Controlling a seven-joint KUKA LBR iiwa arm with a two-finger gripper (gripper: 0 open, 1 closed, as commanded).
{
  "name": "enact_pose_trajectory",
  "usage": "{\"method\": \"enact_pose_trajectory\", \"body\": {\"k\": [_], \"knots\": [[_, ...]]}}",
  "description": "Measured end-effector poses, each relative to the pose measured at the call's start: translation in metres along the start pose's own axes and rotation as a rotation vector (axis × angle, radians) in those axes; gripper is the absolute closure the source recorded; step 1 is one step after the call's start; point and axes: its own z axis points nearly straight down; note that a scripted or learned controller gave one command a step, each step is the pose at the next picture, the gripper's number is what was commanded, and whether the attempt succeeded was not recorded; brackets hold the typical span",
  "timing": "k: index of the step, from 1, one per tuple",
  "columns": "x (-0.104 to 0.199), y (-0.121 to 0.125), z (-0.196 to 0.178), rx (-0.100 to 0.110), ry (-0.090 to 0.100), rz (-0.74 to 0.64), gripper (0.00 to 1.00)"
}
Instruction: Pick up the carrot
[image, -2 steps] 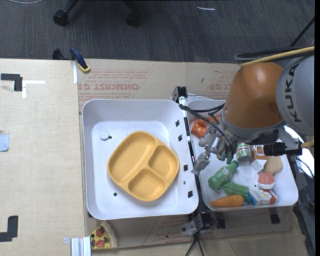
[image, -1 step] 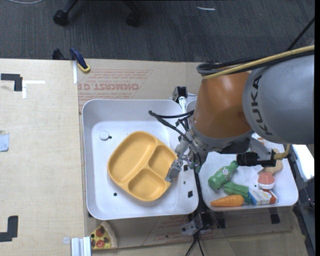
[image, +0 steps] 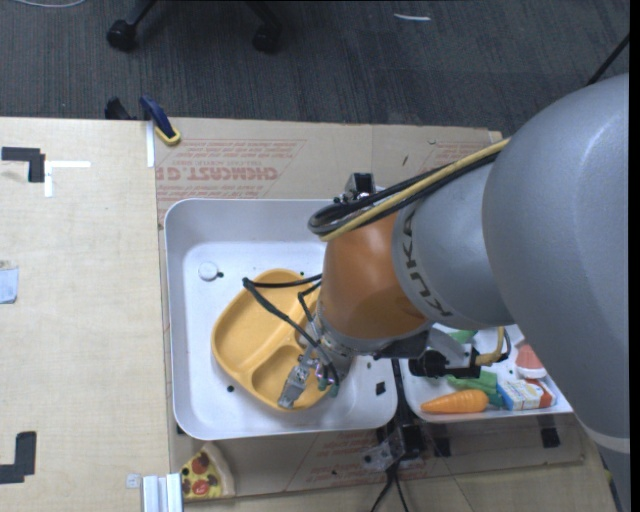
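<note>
Tool (image: 297, 385) over yellow dish (image: 250, 345); carrot (image: 455, 402) in right bin.

The big grey arm (image: 540, 240) comes in from the right side and takes up much of that side. It bends down toward the middle. Near its end is a wide orange band (image: 365, 285), just above the wrist. Black and yellow cables (image: 420, 185) run along the top of the arm. Below the orange band sits the small gripper (image: 298, 385). It points down and to the left, low over the left bin's front part. It is too small and dim to tell how it is set.
</note>
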Motion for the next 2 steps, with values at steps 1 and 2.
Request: {"method": "enact_pose_trajectory", "body": {"k": [1, 2], "knots": [[-0.005, -0.002, -0.009, -0.001, -0.007, 0.010, 1.00], [-0.018, -0.032, -0.113, 0.008, 0.005, 0.322, 1.00]]}}
